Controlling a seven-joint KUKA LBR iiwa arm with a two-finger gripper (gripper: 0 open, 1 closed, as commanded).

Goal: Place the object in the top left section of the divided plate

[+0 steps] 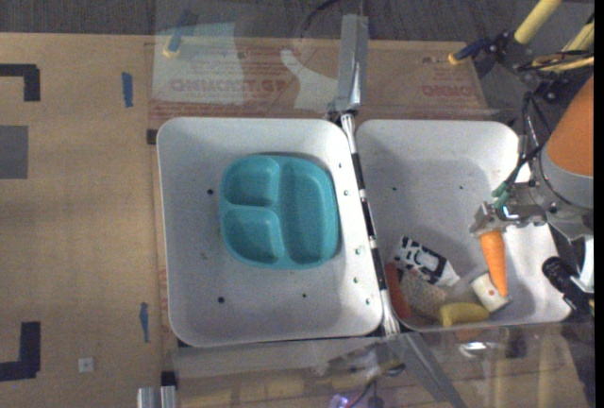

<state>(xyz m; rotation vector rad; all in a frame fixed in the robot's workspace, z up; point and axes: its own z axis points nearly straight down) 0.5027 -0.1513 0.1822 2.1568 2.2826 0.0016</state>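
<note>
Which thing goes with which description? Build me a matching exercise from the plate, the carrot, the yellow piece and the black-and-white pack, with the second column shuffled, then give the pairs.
Things:
1. plate
2. carrot
3. yellow piece
4. black-and-white pack

Descriptions:
A. by the near edge of the right bin
B. teal, in the middle of the left bin
C. right bin, near the wall between the bins
D. orange, just below the gripper

Pairs: 1-B, 2-D, 3-A, 4-C

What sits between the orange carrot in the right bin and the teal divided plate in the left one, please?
In the camera view, bare white floor of the right bin, then the metal divider, separate the carrot from the plate.
</note>
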